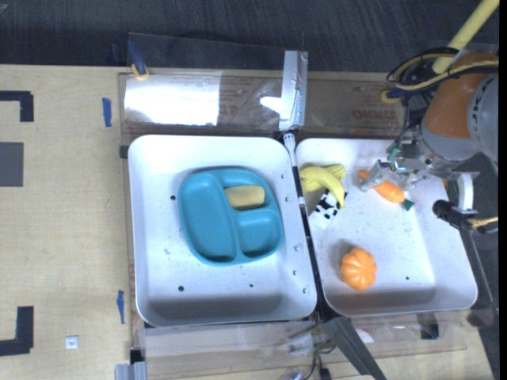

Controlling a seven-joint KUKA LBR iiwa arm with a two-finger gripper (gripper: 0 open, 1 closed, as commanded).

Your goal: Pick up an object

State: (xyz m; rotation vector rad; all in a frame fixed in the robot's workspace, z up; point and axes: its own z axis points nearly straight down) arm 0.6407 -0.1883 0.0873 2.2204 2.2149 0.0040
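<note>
Fingers (pixel 394 172): spread apart, gripping nothing, poised just above the carrot
Carrot (pixel 390 191): right bin (pixel 420 287), far side
Pumpkin (pixel 358 267): same bin, near side
Banana (pixel 323 180): far-left corner

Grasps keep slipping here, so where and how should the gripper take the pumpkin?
Grip the pumpkin across its round middle, coming straight down from above. It sits apart from the other things on the bare floor of the right bin, so fingers probably fit on either side; its squat shape offers no handle.
</note>
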